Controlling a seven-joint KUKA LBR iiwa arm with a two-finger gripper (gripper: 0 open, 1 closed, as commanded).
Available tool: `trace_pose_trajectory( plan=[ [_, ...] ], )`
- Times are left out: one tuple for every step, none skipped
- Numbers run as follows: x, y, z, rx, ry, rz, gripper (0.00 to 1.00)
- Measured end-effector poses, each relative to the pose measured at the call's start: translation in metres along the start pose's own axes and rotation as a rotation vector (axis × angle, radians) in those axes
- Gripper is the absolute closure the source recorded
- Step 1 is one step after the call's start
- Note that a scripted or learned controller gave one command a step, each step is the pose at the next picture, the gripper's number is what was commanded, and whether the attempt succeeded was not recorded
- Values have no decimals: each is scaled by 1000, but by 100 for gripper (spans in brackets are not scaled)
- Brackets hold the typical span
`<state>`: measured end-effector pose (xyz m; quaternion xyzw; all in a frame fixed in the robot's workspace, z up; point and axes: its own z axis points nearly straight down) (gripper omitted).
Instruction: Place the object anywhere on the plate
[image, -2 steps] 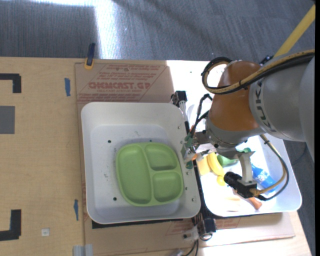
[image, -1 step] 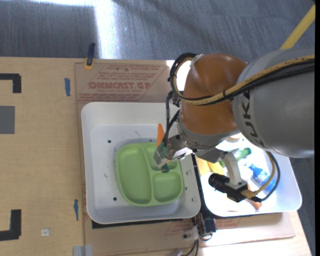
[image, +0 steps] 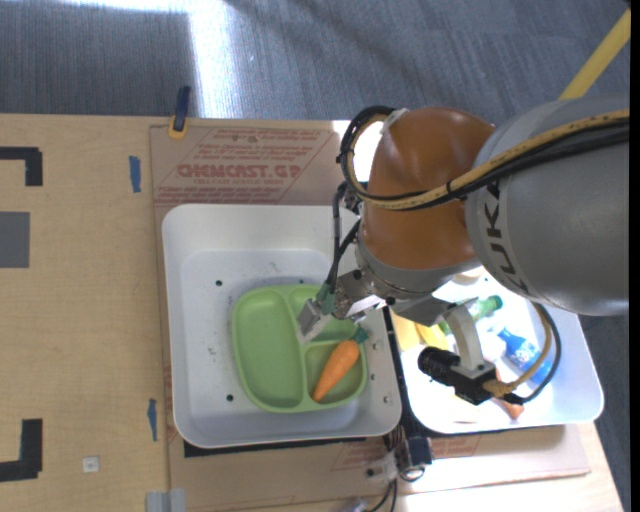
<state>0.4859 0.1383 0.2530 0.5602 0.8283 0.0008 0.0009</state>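
The carrot (image: 337, 369) lies in the plate (image: 262, 348) just below the end effector (image: 326, 308), seemingly placed; whether that is open, I cannot tell.

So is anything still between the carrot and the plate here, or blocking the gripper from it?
Nothing visible does. The carrot already lies inside the green plate, in its lower right compartment. The gripper hangs just above and left of the carrot, over the plate's divider, with no object between them.
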Motion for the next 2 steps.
trace_pose_trajectory(
  plan=[
    [0,1,-10,-4,-1,-2,100],
    [0,1,-10,-2,-1,-1,0]
  ],
)
